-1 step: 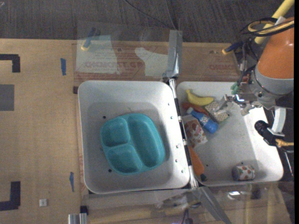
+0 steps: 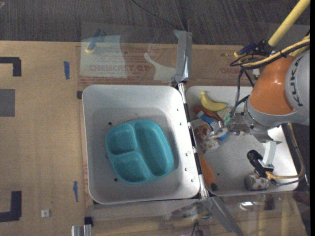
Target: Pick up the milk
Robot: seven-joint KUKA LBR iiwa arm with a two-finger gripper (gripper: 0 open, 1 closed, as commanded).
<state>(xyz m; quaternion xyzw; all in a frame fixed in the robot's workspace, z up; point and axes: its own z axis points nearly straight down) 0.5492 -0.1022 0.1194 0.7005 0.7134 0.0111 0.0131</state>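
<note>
Two white bins sit side by side on the desk. The milk (image 2: 205,135) lies by the right bin's (image 2: 231,173) left wall, so the tool (image 2: 230,128) hangs just beside it; its opening I cannot tell.

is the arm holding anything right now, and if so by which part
It cannot be told: the end effector sits low in the right white bin, at the small white milk carton, but no grip on it is visible.
</note>
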